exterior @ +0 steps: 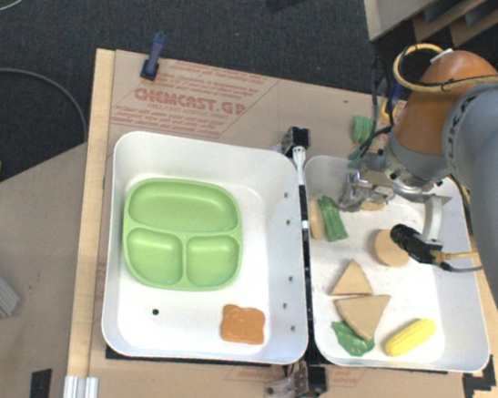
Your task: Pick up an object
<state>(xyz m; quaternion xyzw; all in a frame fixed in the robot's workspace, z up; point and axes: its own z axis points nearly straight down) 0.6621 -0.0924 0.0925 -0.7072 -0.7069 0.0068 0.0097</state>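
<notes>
My gripper (pixel 357 192) hangs low at the far end of the right bin (pixel 448 355), just above a green pod (pixel 332 220). The left bin (pixel 122 222) holds a green divided plate (pixel 183 233) and an orange toast piece (pixel 242 324).

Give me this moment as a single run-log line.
arm: over right bin far end | tool: low beside green piece | nothing seen held | left bin: green tray, orange piece

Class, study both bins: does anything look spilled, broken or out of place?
Nothing stands out. The green tray and orange piece lie flat in the left bin; the right bin's toy foods sit inside it, unspilled.
</notes>
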